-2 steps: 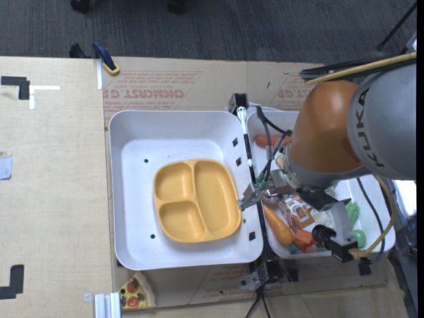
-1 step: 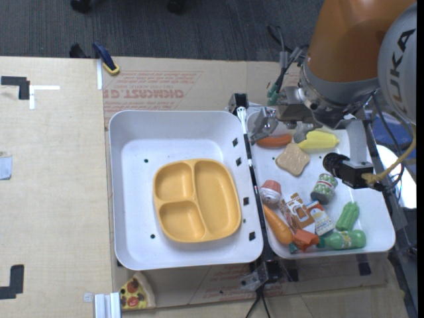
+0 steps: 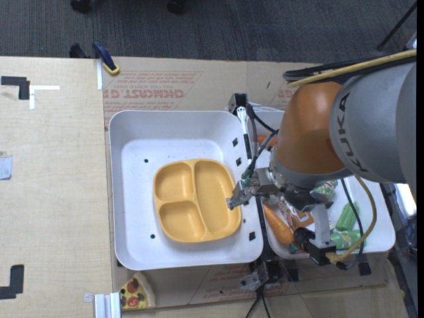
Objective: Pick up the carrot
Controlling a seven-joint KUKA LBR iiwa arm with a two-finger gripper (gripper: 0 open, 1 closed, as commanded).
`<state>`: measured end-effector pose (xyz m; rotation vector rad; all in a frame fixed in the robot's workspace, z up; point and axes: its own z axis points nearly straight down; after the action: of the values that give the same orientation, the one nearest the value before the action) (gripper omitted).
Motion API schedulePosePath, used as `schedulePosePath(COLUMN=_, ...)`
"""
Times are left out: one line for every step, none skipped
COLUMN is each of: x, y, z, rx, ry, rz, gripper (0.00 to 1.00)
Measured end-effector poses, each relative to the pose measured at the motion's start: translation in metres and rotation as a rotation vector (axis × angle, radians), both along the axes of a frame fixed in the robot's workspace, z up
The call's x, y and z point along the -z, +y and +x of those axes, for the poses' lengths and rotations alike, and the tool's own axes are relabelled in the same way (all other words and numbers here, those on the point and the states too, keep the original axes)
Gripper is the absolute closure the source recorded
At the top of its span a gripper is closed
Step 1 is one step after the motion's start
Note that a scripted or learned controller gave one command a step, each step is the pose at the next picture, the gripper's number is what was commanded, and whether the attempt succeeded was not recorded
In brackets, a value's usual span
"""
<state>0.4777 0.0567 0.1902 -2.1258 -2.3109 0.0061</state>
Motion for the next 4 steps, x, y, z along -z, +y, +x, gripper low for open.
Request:
schedulePosePath(x=-0.022, y=-0.046, z=0.068, rx=-0.132, ry=-0.005, rz=0.000, gripper=0.00)
schedulePosePath(x=-0.044, y=-0.112, z=0.069, rx=-0.312, ry=-0.005, rz=-0.001, gripper=0.00)
schedulePosePath(x=-0.001, y=-0.146, z=0.101, rx=-0.164, ry=-0.003, rz=0.000, gripper=0.00)
schedulePosePath(x=0.056, y=-0.180, z=0.112, rx=-0.021, ry=-0.003, rz=0.001, gripper=0.00)
